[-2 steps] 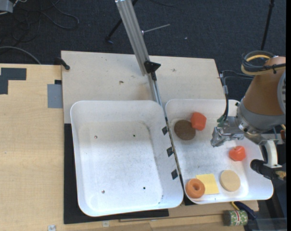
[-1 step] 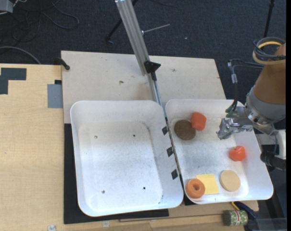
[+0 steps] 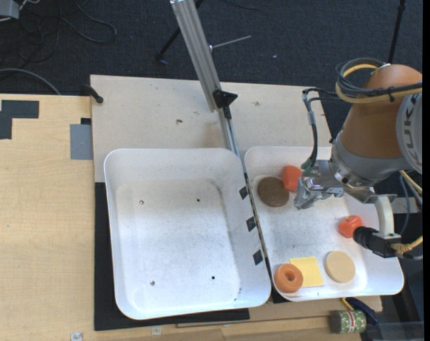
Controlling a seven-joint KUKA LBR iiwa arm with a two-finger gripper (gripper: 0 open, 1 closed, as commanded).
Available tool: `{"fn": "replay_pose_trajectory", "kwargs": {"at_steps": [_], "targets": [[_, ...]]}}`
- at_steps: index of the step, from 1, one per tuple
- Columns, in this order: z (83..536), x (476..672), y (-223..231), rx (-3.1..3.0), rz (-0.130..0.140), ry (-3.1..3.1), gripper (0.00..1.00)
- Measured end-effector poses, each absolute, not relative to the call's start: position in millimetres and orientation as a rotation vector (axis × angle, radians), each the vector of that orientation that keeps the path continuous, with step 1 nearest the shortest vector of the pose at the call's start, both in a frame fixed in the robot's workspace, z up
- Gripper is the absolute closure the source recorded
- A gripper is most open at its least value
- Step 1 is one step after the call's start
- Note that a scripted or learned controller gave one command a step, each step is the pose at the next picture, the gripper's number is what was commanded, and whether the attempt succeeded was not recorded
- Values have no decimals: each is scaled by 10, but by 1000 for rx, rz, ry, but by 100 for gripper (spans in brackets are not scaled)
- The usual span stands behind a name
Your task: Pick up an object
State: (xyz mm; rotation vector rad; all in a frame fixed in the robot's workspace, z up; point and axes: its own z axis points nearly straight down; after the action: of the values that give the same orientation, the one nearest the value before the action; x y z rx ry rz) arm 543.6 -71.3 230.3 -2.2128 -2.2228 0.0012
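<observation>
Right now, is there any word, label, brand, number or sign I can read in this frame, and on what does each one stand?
"UK", cut off by the picture's edge: dark letters on the arm's grey casing, likely part of a longer brand name.
Small can below the right bin: patterned label, too small and blurred to read.
Orange ring, yellow square, brown disc: no text visible.

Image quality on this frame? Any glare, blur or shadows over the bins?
Camera view: even, soft lighting, no hard glare on the white bins; faint shadows under the end effector and brown disc; overall slightly soft, and small parts around the end effector are hard to resolve.
</observation>
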Motion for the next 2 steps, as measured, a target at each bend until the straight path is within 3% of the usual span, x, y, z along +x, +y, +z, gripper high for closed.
{"fn": "replay_pose_trajectory", "kwargs": {"at_steps": [2], "targets": [[2320,5598,360,-2216,2,-2225,100]]}}
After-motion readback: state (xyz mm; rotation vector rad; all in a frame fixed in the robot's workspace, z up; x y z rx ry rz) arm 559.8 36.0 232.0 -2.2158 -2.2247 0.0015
